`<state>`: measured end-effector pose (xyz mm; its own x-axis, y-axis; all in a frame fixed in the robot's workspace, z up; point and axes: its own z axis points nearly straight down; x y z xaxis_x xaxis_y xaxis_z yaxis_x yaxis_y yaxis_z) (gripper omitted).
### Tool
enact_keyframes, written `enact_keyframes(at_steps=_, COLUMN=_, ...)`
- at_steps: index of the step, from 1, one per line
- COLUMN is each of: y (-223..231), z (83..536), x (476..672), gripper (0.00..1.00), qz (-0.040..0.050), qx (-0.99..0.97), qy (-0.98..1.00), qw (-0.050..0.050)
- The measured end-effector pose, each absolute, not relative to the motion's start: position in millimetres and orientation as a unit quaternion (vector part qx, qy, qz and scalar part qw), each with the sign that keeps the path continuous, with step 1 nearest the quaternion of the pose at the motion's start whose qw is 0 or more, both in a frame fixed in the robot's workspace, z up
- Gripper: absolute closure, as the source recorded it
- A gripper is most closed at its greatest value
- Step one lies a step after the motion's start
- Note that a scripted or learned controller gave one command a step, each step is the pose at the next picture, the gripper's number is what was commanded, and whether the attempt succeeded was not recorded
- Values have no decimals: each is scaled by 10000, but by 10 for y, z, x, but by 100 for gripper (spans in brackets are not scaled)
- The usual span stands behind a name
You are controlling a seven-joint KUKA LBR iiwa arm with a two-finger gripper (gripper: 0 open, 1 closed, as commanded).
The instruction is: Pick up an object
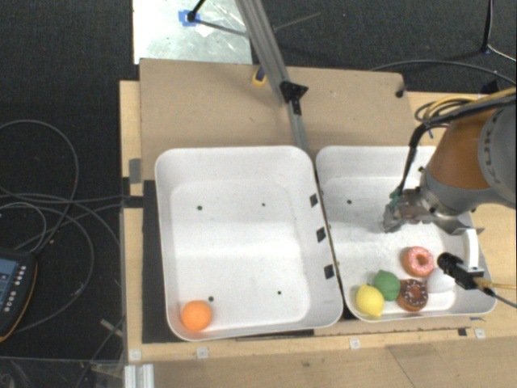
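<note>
Across the bench (242, 95), two white bins sit side by side, their inner rims touching along black clips. Left bin (234, 176) holds one orange ball (196, 315) in its near left corner, close to the front wall. Right bin (355, 176) holds four items grouped in its near half: a pink frosted doughnut (418, 260), a brown doughnut (412, 296) just below it, a green piece (387, 284) touching the brown doughnut's left side, and a yellow lemon (370, 301) at the front rim, against the green piece. The arm (464, 156) enters from the right, its orange band above the right bin's far right area. The gripper (396, 217) points down over the bin floor, up and to the left of the pink doughnut and apart from it. No item shows between its fingers; whether the jaws stand apart or together cannot be told from this angle. A grey pole (271, 51) slants across the bench toward the bins. Cables (48, 217) lie on the dark floor at left.
</note>
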<state>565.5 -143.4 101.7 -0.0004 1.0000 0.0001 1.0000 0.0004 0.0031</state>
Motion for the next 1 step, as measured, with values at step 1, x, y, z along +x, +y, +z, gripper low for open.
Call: enact_keyframes(at_steps=1, y=-1412, z=1652, x=5718, gripper=100, qz=21, qx=7051, qy=7091, qw=33)
